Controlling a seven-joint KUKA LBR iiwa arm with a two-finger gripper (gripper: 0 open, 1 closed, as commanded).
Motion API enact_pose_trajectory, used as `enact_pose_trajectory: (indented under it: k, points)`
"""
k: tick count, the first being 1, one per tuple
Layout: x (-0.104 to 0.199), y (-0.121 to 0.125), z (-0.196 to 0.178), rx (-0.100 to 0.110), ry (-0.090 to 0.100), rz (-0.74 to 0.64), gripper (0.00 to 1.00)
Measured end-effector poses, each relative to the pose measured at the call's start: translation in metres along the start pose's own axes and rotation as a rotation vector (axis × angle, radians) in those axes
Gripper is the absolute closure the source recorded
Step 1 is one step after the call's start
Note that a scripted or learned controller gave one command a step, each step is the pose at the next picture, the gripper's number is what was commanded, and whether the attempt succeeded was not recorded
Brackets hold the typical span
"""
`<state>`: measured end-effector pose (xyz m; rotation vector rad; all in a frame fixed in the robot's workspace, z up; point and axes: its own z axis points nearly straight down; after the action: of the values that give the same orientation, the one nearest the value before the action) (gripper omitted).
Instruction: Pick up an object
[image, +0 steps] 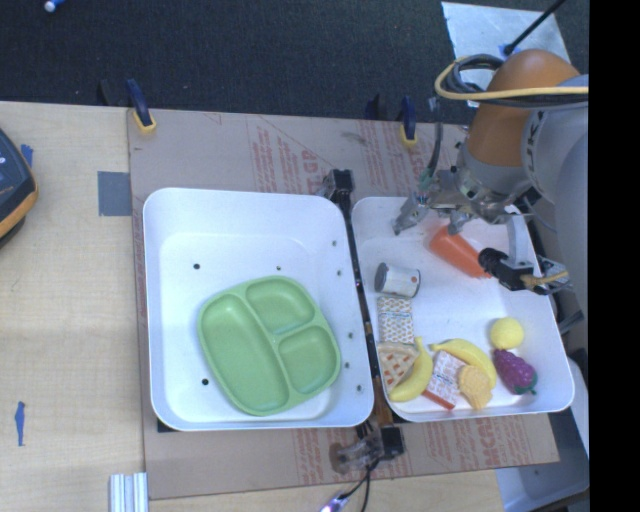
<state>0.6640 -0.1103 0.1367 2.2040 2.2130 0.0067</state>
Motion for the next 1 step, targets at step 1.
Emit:
enact_pose_trajectory:
  k: [1]
  points:
    - [-0.0494,-0.0077,-0.0147,0.018,0.009,0.002,0.0]
